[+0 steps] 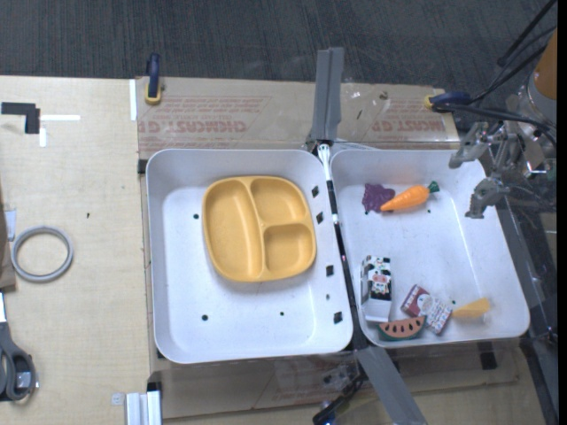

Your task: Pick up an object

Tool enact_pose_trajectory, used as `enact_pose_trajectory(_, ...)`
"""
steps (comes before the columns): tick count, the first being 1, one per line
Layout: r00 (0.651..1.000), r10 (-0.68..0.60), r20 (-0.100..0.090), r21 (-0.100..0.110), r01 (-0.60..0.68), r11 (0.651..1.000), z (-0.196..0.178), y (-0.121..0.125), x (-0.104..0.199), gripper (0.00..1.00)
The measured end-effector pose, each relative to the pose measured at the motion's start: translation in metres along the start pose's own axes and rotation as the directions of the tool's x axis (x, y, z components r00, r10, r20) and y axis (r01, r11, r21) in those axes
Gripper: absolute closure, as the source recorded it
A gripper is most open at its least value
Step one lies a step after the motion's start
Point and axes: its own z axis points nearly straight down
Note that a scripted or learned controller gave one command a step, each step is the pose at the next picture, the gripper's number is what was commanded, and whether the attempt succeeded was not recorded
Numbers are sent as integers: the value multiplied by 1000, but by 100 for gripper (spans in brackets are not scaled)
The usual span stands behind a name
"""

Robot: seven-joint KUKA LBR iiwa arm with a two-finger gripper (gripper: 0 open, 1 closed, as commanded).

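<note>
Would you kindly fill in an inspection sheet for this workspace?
Surface: wooden bench bearing left bin and right bin.
Job's things: right bin holds carrot, purple piece, milk carton, watermelon slice, small packet, yellow piece.
Clutter: yellow divided plate in left bin; tape roll on bench.
Grippers: end effector above right bin's far right edge, holding nothing visible.
Cables: black cables at upper right.
Surroundings: dark floor.

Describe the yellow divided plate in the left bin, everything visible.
The yellow divided plate looks like matte plastic, a rounded square with three compartments: one long section on its left, two smaller ones on its right. It lies flat and upright on the floor of the left bin, near the middle toward the far side, touching nothing else.
</note>
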Motion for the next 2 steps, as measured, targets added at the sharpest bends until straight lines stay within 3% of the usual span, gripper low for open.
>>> enact_pose_trajectory(1,944,330,2,1,-330,944,19,-40,-37,0)
enact_pose_trajectory(2,669,743,0,2,-743,669,91,-49,-39,0)
